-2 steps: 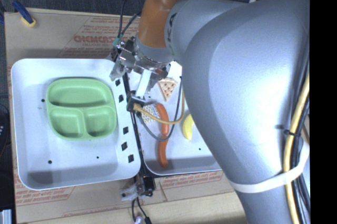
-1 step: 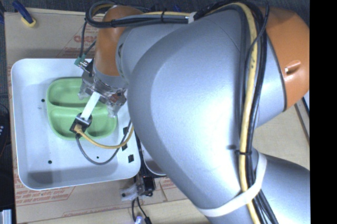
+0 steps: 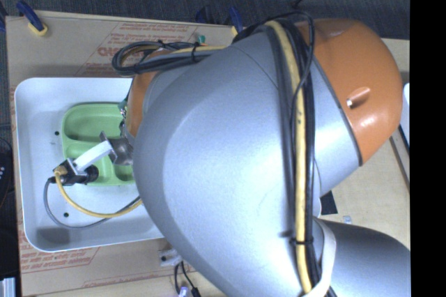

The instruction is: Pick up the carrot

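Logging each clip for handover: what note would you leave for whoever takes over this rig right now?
Tool: low over the green dish in the bin on the view's left; its state cannot be told.
Carrot: place cannot be told; the arm covers much of both bins.
Done: no pick can be confirmed.
Left: find the carrot, grasp it and lift it, probably after pulling the arm back for a clear look.
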{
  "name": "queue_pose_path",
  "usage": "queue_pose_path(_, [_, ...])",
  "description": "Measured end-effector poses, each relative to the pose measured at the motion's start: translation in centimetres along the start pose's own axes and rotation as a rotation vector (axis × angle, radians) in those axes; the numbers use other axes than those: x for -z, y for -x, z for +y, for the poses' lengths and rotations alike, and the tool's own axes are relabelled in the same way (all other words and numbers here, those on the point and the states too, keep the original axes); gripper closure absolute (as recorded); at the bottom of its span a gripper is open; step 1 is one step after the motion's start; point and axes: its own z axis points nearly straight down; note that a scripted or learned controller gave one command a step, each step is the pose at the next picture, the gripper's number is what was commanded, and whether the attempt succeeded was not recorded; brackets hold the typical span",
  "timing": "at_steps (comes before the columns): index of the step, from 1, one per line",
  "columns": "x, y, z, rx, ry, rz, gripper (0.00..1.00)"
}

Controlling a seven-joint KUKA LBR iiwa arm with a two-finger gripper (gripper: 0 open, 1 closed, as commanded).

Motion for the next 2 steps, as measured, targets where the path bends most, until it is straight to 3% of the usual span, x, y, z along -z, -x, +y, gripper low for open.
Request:
queue_pose_path(1, [0.97,0.0,-0.08,0.005,-0.002,-0.004,1.0])
queue_pose_path(2, [1.92,0.01,-0.16,0.008,-0.004,-0.007,1.0])
